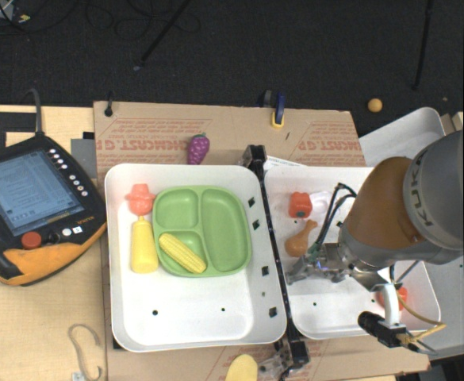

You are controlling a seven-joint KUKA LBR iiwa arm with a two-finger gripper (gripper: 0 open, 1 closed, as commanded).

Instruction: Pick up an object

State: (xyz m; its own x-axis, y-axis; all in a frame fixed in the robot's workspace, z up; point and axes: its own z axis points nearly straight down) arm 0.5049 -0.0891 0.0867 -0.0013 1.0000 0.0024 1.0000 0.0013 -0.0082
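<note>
Bins sit side by side on the bench. On the bench at far left rests a teach pendant [33, 205]. The left bin [184, 316] holds a green divided plate [202, 230] with a toy corn cob [182, 252] in its lower left compartment; just left of the plate stand a yellow bottle [143, 246] and an orange-pink toy [139, 199]. A purple grape toy [198, 148] lies on the cardboard behind. In the right bin [327, 324] are an orange-red toy [300, 205] and a brown drumstick toy [299, 239]. The gripper [304, 270] hangs low beside the drumstick; whether it is wide, narrow or clasping anything, I cannot tell.
</note>
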